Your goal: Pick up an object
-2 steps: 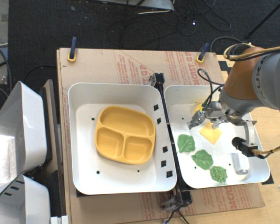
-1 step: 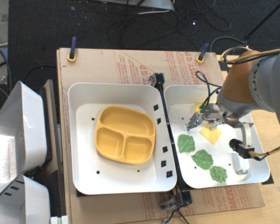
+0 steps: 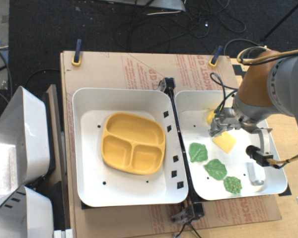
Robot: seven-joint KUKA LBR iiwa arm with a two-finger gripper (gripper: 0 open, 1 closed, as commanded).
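Nearest the camera, at the front of the right bin (image 3: pixel 268 188), lie three green leafy pieces: a broccoli-like floret (image 3: pixel 232 184), a leaf (image 3: pixel 216 168) behind it and a second leaf (image 3: pixel 198 151) further back, each a little apart from the next. A pale, glassy object (image 3: pixel 255 174) rests near the bin's right wall; what it is, is hard to make out.

Further back in the same bin sits a yellow wedge (image 3: pixel 224 142), like a block of cheese, lying flat on the bin floor. The gripper (image 3: pixel 219 128) hangs just above and behind it, at its upper edge, so the wedge looks like the likely target of the pick. Whether the jaws are spread or closed cannot be told, since the wrist and the grey arm (image 3: pixel 268 90) cover them from above; nothing is visibly held. A small yellow thing (image 3: pixel 210 116) peeks out beside the gripper, mostly hidden, so its shape is unclear.

The left bin (image 3: pixel 84 148) carries a yellow divided plate (image 3: pixel 133 143), set near its middle and well apart from the arm. Both bins sit on the cardboard-covered bench (image 3: pixel 119 68).
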